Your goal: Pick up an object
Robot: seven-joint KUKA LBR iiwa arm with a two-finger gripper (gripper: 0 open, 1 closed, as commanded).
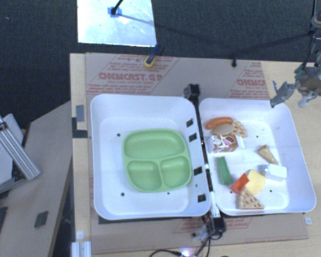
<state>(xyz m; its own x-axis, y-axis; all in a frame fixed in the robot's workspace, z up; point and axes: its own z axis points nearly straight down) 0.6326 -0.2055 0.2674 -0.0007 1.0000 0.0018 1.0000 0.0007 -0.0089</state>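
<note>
The right bin's point(297, 143) far right corner lies bare, while toy foods point(246, 181) crowd its left and near parts.

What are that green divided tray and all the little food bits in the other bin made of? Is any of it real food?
The green tray looks like moulded plastic: one even colour, smooth matte surface, rounded compartment edges. The food pieces, such as the hot dog, waffle and green stick, appear to be plastic toys, judging by flat bright colours and crisp shapes, though they are too small for certainty.

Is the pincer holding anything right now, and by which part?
Nothing is held. The pincer hangs above the right bin's far corner, nothing between its fingers.
</note>
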